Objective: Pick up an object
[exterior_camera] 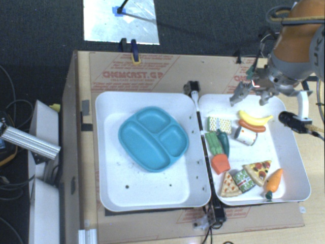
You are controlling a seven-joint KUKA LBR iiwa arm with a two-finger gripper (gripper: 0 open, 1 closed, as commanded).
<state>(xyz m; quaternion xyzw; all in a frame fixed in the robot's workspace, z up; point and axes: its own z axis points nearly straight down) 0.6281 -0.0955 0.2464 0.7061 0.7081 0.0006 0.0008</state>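
My gripper (250,96) hangs above the back of the right bin (293,151), fingers spread open with nothing between them. Just below it lie a yellow banana (255,119) and a red sausage (253,128). A small white and red can (245,135) lies beside them. Further left are a checkered block (220,124), a green vegetable (217,142) and an orange block (220,163). At the front of the bin sit two pizza slices (258,171) (231,184), a small green packet (245,178) and a carrot (273,181).
The left bin (114,187) holds a blue divided plate (153,138). A black clamp (192,89) sits at the back where the bins meet. A silver sheet (120,14) lies on the floor behind the bench. A metal bar (28,140) sticks out at the left.
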